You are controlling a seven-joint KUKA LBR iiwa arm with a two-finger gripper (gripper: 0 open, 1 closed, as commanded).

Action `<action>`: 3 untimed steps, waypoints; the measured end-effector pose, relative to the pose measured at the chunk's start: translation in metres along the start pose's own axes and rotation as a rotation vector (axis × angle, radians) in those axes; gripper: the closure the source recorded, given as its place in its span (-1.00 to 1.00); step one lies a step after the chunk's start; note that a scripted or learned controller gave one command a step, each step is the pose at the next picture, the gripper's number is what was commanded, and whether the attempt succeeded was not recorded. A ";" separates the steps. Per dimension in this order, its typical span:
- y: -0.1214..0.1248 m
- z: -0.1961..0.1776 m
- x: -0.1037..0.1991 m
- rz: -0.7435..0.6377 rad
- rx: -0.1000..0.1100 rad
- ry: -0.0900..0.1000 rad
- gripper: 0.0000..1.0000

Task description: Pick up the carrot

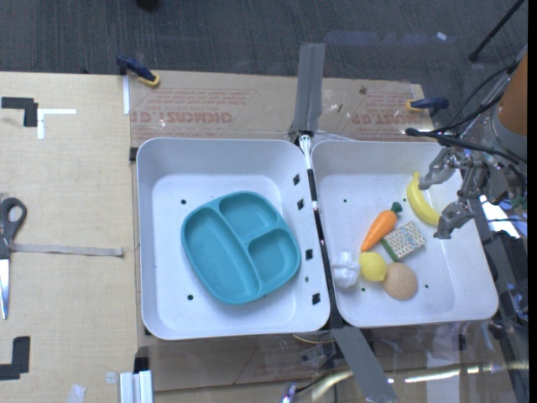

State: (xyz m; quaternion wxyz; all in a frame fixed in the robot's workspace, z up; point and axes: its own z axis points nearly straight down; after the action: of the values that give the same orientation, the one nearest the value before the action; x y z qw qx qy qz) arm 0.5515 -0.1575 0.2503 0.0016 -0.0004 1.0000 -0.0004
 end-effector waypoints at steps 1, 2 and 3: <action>0.061 0.155 0.014 0.233 0.000 -0.001 -1.00; 0.059 0.157 -0.042 0.167 0.000 -0.001 -1.00; 0.060 0.147 -0.043 0.164 0.001 -0.006 1.00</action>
State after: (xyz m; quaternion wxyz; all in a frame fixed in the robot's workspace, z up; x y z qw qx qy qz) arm 0.5954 -0.0977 0.1038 0.0047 0.0813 0.9967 -0.0010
